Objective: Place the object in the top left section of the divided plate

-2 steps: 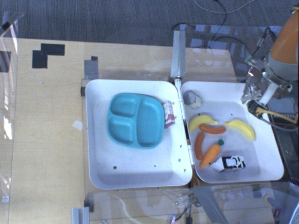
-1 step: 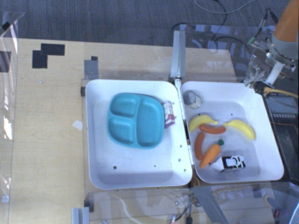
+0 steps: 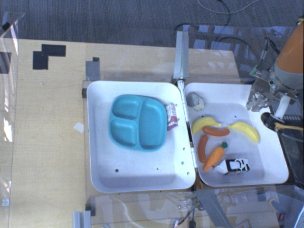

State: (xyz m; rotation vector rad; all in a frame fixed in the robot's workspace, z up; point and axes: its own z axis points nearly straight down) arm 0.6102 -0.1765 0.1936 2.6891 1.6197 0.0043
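On the bench (image 3: 52, 127) we take the blue divided plate (image 3: 138, 122) as our landmark; it lies in the left white bin (image 3: 137, 175), with one small maroon packet (image 3: 171, 115) touching its right edge. Right of the plate, in the right white bin (image 3: 266, 172), we count one grey rounded object (image 3: 194, 100), two bananas (image 3: 205, 123) (image 3: 247, 130), two sausages (image 3: 216, 131) (image 3: 203, 147), one carrot (image 3: 214, 157) and one black-and-white toy car (image 3: 237, 165). The task names no particular object — any of these may be meant, and all lie outside the plate.

Far right of the plate, the end effector (image 3: 267, 101) hangs over the right bin's upper right corner, and we cannot tell whether it is wide or narrow. To do this well, we judge, it should descend squarely over a single item, then release low over the plate's top left section — not the large right one.
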